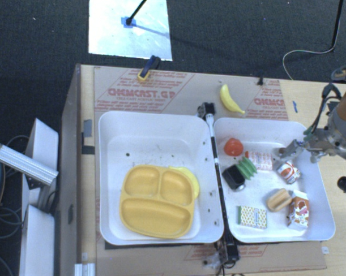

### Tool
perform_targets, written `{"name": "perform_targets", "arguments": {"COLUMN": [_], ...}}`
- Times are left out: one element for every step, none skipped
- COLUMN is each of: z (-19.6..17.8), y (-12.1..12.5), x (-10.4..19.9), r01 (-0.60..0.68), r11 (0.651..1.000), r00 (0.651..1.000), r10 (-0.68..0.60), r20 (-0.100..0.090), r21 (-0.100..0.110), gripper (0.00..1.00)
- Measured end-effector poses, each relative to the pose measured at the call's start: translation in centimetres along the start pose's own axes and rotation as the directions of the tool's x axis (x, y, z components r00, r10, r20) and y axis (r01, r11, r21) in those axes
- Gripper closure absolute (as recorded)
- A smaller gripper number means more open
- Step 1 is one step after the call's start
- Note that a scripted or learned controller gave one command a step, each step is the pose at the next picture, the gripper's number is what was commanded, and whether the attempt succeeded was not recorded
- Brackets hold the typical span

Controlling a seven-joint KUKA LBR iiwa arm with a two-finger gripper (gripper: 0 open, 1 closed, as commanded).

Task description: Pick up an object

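Camera view: gripper (293, 149) over right bin (329, 216), above can (288, 172), probably lining up grasp; finger state unclear.

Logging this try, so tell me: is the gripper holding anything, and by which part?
Nothing is held. The gripper hangs over the right bin, above the small can, with nothing between its fingers.

Two bins sat side by side on the worktop (310, 94). The left bin (113, 138) held a divided tray (157, 201). The right bin (323, 216) held a ball (234, 146), a can (288, 172), a hot dog (279, 199) and a small box (253, 216). A banana (231, 100) lay behind the right bin.
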State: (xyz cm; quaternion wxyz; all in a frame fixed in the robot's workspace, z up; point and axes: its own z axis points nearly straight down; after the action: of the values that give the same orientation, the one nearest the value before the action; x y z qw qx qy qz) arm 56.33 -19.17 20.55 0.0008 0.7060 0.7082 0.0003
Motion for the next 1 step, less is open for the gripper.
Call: {"name": "perform_targets", "arguments": {"z": [9.22], "y": [6.33], "x": [6.02], "r01": [0.001], "r11": [1.000], "r00": [1.000], "r10": [-0.001], "r20": [-0.002], "r21": [0.002], "gripper": [0.00]}}
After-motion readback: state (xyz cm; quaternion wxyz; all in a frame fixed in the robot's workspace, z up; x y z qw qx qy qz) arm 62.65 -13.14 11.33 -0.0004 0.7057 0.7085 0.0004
